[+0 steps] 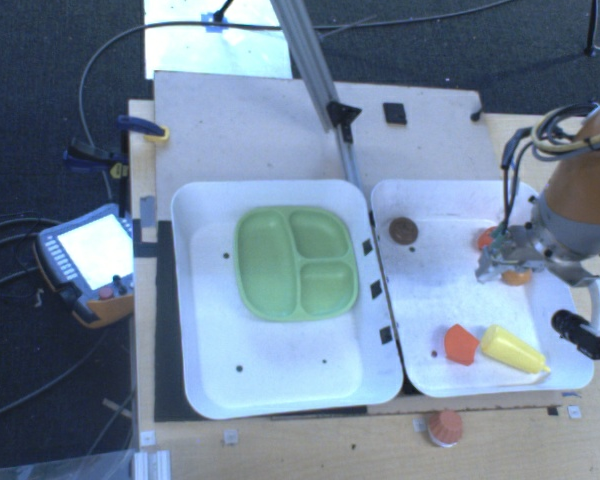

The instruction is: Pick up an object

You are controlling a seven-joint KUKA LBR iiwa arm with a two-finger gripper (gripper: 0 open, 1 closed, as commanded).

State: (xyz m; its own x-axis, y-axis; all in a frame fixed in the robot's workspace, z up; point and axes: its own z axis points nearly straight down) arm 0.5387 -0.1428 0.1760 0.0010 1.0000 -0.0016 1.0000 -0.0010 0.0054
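Observation:
My gripper [498, 264] hangs low over the right part of the right bin [420, 298], on the grey arm with the orange band [585, 183]. Two orange patches show right at it: one [487, 237] at its upper left and one [518, 277] under its lower edge. Whether they are one object or two is hidden by the gripper. A brown round piece [403, 230] lies at the bin's far left. An orange-red block [460, 344] and a yellow cone-like piece [513, 350] lie side by side near the front.
The left bin [210, 298] bears a green divided plate [296, 262]. A slanted metal pole [310, 53] ends near the bins' far junction. A small brown round thing [445, 426] lies on the bench in front of the right bin. A pendant [85, 263] rests left of the bench.

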